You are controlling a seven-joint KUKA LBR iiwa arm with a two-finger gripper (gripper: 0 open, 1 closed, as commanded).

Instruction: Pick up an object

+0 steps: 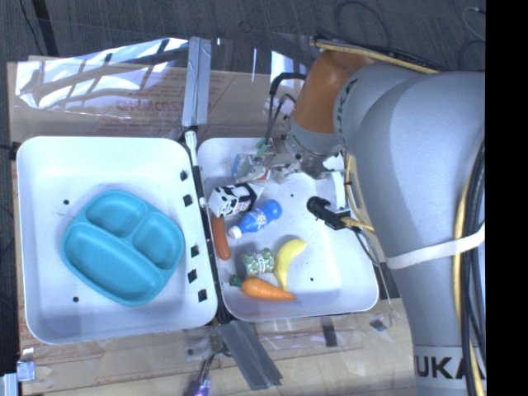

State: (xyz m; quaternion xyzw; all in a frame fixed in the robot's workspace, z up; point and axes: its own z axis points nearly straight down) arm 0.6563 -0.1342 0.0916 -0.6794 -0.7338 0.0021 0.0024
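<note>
Two white bins [33, 221] sit side by side, and the gripper [262, 165] hangs over the right one, jaws hard to tell, near a little cow toy [233, 198] that looks light and hard, best pinched at its sides

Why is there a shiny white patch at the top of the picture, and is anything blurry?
In the camera view, light glares off the clear plastic sheet behind the left bin, washing it white; the gripper looks smeary and hard to make out, while the banana and blue tray look sharp.
</note>
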